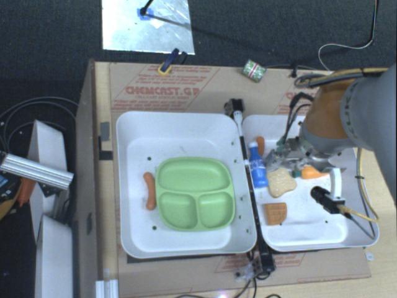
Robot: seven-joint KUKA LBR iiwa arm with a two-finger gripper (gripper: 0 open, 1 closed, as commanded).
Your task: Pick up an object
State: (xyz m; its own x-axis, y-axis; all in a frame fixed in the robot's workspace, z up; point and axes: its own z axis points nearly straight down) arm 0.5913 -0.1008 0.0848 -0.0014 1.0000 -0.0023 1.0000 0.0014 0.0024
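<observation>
Nearest the camera, the front strip of the right bin (310, 231) is mostly bare white floor. The one thing there is a brown cracker (275, 213) close to the front left corner, so that's where the open room is. In the left bin (133, 166), a green divided plate (195, 192) takes up the middle, and a sausage (149, 190) lies just beside its left rim.

One step back in the right bin there's a beige bread piece (280, 182), with an orange carrot-looking thing (314, 174) near it on the right. Those are the closest pickable items.

The hand (286, 159) hangs low right behind the bread, over the left half of that bin, and it's pointed down and toward the divider. I honestly can't tell if it's open or closed, there's too much clutter and blur there. Nothing is visibly gripped.

It's tight on that side. A blue bottle (257, 166) lies along the wall between the bins, and a small reddish sausage (261, 144) sits just past it.

The arm (363, 113) comes in from the right over the bin's far right corner, with its orange band (325, 113) above the back wall.

Further back on the cardboard-covered table (161, 89) there's a green-and-white can (254, 70) and a blue and yellow clip (170, 61). Past the edge lies a foil sheet (149, 17).
</observation>
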